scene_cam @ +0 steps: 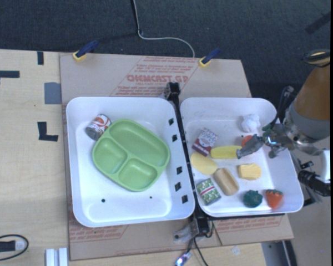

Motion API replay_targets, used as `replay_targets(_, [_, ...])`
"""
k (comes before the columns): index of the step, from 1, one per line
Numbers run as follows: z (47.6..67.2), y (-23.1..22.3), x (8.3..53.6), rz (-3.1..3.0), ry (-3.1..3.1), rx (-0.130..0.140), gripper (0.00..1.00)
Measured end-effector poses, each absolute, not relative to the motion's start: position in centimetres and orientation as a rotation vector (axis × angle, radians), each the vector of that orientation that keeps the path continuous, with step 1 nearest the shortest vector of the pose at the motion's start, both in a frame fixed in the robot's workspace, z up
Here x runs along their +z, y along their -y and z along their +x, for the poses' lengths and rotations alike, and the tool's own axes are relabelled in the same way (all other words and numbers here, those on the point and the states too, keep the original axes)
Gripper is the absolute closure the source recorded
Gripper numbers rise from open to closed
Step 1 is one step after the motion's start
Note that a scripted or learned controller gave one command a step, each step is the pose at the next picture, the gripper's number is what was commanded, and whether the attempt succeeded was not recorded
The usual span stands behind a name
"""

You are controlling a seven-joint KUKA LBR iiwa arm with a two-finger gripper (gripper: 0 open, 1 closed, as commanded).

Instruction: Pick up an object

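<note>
Over right bin [266, 107], end effector [245, 151] hovers beside banana [225, 152]; finger spread cannot be told, nothing visibly held. Left bin [77, 148] holds green plate [131, 154], can [97, 126].

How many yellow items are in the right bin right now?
3: a banana mid-bin, a round lemon beside the divider, and a cheese wedge further right. The gripper may hide more.

The arm [313, 107] is extended in from the right, wrist angled downward, with the gripper [250, 147] pointed leftward and low.
</note>
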State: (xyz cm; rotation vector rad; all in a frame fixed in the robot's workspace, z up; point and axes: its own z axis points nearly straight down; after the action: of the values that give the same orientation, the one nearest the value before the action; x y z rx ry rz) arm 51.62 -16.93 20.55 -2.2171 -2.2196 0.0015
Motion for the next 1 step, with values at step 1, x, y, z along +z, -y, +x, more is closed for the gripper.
replay_targets(1, [54.29,19.56,7.81,-2.221,2.221,0.004,0.0])
